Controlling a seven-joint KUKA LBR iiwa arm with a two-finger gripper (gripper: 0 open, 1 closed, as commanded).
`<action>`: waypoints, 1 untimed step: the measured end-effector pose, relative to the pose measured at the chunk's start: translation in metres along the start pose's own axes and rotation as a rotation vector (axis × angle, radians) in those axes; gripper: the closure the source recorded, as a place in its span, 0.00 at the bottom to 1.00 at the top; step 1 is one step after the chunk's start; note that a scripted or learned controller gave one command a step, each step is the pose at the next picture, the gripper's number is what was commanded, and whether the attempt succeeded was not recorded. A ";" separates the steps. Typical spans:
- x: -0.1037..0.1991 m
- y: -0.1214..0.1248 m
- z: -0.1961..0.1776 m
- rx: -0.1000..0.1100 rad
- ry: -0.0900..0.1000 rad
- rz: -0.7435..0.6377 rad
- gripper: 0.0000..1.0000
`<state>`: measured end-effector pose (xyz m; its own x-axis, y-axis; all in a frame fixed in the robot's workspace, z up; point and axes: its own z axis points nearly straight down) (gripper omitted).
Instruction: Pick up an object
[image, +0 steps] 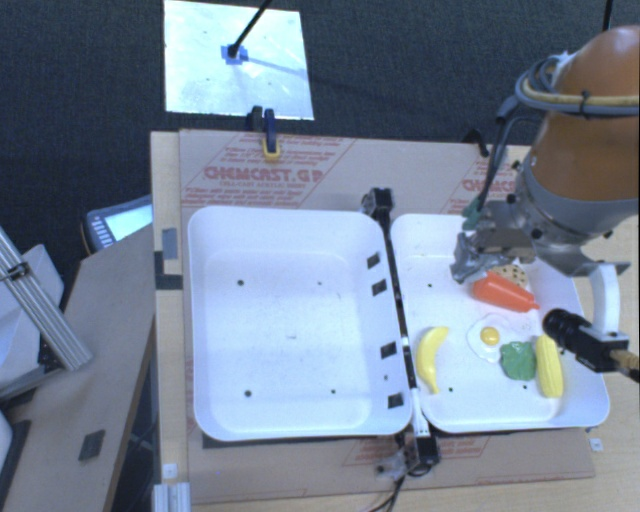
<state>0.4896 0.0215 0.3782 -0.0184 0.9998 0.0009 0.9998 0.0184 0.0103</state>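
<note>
Gripper (478, 262) hanging low over far part of right bin (430, 235), just left of carrot (505, 292); how far it is spread cannot be told, nothing seen held. Carrot lying just right of gripper, beside small spotted piece (516, 273). Toy carrot looking like light, stiff, smooth plastic, likely slippery on tapered end; thick middle, across narrow width, seeming best hold. Fried egg (489, 337), banana (432, 357), green piece (518, 360), corn (549, 366) sitting nearer.

Bright, even overhead light; the white bins (290, 330) glare slightly, shadows are soft and faint. Picture mildly grainy, the near arm (590, 110) a little soft.
</note>
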 end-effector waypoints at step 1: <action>0.000 0.001 -0.011 -0.003 0.000 -0.006 1.00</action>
<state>0.4904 0.0215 0.3890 -0.0242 0.9997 0.0008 0.9996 0.0242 0.0136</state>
